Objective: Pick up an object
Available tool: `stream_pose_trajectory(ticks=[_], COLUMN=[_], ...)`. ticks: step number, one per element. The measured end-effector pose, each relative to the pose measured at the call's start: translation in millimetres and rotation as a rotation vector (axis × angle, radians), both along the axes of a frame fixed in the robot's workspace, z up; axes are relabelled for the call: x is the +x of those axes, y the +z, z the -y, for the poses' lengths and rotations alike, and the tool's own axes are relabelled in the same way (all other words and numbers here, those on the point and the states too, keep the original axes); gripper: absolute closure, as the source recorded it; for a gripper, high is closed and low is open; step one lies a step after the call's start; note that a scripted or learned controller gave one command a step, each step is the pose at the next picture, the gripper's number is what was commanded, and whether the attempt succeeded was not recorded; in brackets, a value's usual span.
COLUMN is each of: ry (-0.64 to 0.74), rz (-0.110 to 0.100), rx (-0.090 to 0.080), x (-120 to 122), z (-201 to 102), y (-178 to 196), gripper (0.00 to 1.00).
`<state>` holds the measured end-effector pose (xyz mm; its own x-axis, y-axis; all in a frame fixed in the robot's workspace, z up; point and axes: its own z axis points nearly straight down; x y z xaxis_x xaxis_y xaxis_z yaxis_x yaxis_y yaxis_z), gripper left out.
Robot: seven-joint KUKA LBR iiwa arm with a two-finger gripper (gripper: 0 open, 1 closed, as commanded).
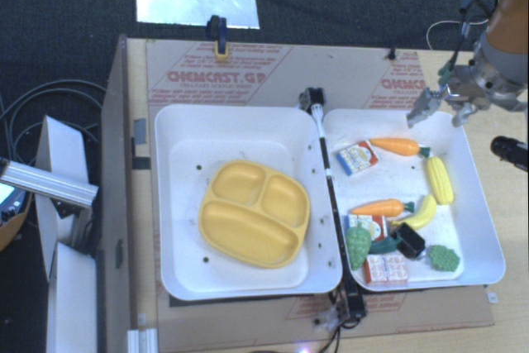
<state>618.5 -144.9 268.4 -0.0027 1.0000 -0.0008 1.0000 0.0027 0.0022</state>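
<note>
The gripper (440,106) hangs spread and unladen above the right bin's (482,215) far rim, near the upper carrot (395,146), a light, stiff, probably slick toy best pinched across its middle.

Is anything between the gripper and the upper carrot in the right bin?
Nothing visible. The gripper is open above the right bin's far edge, and bare bin floor separates it from the carrot.
</note>
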Motion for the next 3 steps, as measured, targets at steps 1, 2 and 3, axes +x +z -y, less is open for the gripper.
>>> stream_pose_trajectory(ticks=[1, 2, 3], ry=[-0.002, -0.001, -0.004], rz=[-0.01, -0.006, -0.022], rx=[0.003, 0.003, 0.007], x=[-15.0, -39.5, 36.4], z=[-4.8, -20.1, 12.7], y=[-103.5, -188.4, -185.9], gripper=[0.0, 0.0, 0.0])
